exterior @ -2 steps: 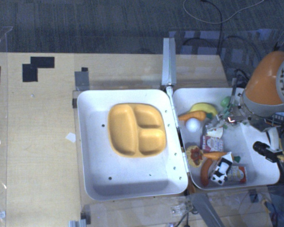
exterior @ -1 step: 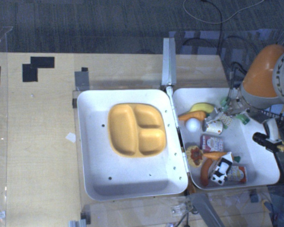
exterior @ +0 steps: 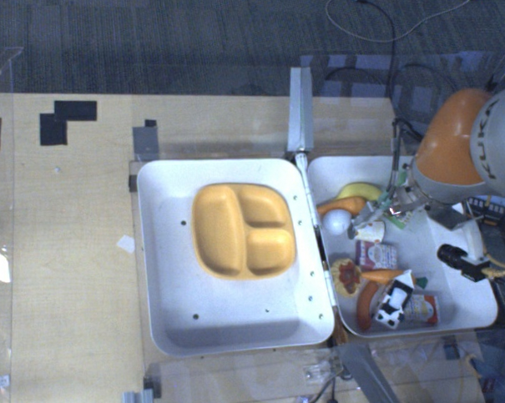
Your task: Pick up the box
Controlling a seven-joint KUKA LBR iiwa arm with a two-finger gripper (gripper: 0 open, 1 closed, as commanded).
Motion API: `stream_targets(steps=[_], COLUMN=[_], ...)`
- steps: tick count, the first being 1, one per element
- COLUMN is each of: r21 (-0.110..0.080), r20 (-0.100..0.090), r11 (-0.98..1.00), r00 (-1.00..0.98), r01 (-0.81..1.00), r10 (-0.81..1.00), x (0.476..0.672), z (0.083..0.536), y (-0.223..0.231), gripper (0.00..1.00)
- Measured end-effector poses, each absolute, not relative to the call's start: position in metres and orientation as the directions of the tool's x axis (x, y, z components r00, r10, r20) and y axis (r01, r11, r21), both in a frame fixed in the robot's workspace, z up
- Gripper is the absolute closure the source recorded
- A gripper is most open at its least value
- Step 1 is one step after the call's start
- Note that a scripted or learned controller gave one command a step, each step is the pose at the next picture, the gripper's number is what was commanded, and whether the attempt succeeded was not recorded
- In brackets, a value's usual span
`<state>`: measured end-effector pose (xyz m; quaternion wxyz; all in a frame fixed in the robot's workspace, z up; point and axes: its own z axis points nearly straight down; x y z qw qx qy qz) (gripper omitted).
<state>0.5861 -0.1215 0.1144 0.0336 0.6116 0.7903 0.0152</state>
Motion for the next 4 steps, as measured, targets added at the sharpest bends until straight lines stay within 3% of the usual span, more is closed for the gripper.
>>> stream_targets(steps=[1,2,3,4], r21=[0.067,0.007,0.006,0.009], r20=[-0.040,-0.005,-0.002,-0.001], r11=[0.302,0.510,0.401,0.165], r00=[-0.299,-0.510,-0.401,-0.165], r01=[0.951,0.860,0.916,0.986], r10=[0.953,0.860,0.916,0.986], x=[0.575,0.562,0.560,0.588], z=[0.115,0.100,0.094,0.088], y=[-0.107,-0.101,-0.094,-0.101], gripper=[0.00,0.00,0.00,0.00])
